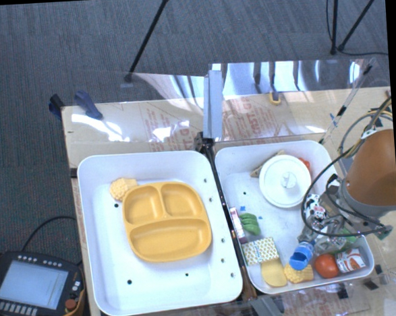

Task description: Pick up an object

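At the near edge of the right bin (250,184), a row of small things lies along the front wall: a yellow wedge (274,273), a waffle-patterned yellow piece (298,274), a tomato (326,266) and a red-labelled packet (353,261) in the near right corner. Just behind them sit a patterned yellow-and-white box (260,251) and a blue cup (301,255) lying tilted. A green toy (249,224) rests a little further back near the bin's left wall, beside a small dark bar (235,223).

The gripper (333,229) reaches down into the right side of this bin, just above the blue cup and the tomato; cables and the wrist hide the tips, so I cannot tell how they stand or whether anything is between them. A black-and-white spotted thing (315,210) shows just beside the wrist. Above it the arm's orange band (373,169) bulks at the right.

Further back in the same bin lies a round white lid (286,179) with a knob.

The left bin (95,188) holds a yellow divided plate (167,220) near its middle, with a small yellow waffle piece (122,187) touching its far left corner.

Near left, off the bench, a control tablet (34,287) lies on the floor.
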`<state>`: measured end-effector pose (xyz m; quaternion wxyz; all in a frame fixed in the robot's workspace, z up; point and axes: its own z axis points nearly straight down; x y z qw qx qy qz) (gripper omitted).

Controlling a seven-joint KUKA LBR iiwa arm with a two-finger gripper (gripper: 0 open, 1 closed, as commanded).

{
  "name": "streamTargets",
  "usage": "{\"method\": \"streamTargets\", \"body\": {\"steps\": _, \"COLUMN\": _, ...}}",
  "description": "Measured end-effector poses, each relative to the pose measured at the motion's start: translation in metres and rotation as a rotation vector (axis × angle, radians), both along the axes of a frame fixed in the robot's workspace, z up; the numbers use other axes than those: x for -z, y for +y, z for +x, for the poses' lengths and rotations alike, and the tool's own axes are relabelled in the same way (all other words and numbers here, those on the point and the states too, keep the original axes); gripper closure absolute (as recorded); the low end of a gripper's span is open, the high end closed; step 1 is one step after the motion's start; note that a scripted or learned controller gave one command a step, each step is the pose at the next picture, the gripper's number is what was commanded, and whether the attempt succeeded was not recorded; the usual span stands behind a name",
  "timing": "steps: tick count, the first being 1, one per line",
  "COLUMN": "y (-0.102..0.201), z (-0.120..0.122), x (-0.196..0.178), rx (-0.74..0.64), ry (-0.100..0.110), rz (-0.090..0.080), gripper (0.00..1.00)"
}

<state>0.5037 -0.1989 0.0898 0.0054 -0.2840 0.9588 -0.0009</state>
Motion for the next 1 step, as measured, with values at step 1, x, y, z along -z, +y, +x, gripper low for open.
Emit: {"method": "streamTargets", "body": {"steps": 1, "y": 0.0328, "z": 0.0395, "x": 0.0023, "rx": 0.038, "ry": 0.009, "rz": 0.003, "gripper": 1.00}}
